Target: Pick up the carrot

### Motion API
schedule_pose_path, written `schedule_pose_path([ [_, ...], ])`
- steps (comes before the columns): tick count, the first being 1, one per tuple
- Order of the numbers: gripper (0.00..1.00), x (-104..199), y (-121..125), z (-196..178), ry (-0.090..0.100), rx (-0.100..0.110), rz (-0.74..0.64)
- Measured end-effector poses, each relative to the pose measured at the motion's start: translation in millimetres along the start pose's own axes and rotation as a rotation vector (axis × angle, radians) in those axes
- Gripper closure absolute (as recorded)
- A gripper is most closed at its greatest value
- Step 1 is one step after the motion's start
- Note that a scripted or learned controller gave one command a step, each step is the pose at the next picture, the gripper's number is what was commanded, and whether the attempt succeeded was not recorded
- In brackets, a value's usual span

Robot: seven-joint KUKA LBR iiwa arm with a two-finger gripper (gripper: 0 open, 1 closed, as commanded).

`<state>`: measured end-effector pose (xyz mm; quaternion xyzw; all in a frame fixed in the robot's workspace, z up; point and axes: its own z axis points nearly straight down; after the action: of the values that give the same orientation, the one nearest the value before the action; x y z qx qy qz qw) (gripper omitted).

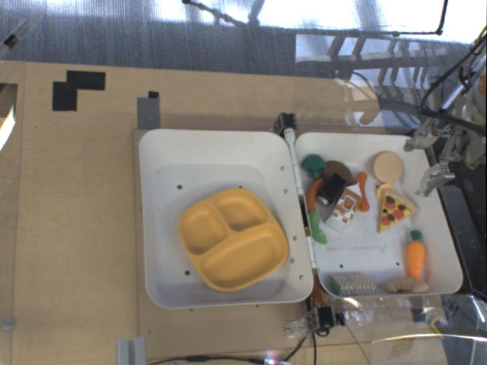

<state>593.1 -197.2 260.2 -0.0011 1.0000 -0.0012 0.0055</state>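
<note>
The carrot [415, 258], a short orange toy with a green leafy top, lies in the right bin [449, 280] close to its right wall and near the front. Its green end points toward the back. My gripper [428, 161] hangs over the right bin's back right corner, well behind the carrot and apart from it. It stands open, its two grey fingers spread, and nothing sits between them.
A pizza slice [394, 206] lies just behind the carrot and a tan pastry [407, 285] just in front. A round cookie [387, 166], a broccoli [313, 163], a waffle box [346, 206] and other toys crowd the bin's left. A yellow divided plate [232, 238] sits in the left bin.
</note>
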Motion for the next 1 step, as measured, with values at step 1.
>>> schedule_pose_path([
  [1, 0.00, 82.5, -9.7, -5.7, 0.001, 0.001, -0.173],
])
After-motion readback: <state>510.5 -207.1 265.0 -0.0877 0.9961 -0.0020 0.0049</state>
